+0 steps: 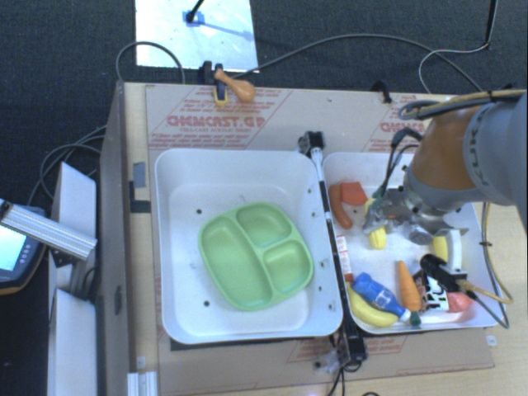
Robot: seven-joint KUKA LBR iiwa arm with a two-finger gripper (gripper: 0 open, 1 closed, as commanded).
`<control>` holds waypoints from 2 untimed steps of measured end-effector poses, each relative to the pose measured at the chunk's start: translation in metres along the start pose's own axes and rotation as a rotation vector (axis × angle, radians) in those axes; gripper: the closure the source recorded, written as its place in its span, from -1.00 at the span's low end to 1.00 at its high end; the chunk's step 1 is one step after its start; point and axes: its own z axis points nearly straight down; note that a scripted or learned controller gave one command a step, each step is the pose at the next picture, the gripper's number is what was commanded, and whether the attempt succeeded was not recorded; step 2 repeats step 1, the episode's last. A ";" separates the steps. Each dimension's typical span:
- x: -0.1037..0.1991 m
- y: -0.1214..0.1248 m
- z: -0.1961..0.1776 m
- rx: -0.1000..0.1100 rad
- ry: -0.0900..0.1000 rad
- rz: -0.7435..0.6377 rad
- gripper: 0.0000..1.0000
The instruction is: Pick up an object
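My gripper hangs low over the right bin, under the grey arm and its orange band. Just below it lies a small yellow piece, very near the gripper or touching it. An orange-red block and an orange stick lie to its left. Toward the front of the bin are a carrot, a blue bottle and a banana. I cannot make out anything held in the gripper.
The left bin holds a green divided plate. A black-and-white object and a pink piece lie at the right bin's front right. Cables run over the bench behind the bins.
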 end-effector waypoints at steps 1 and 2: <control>0.044 0.022 -0.078 -0.001 0.000 -0.002 1.00; 0.044 0.022 -0.078 -0.001 0.000 -0.002 1.00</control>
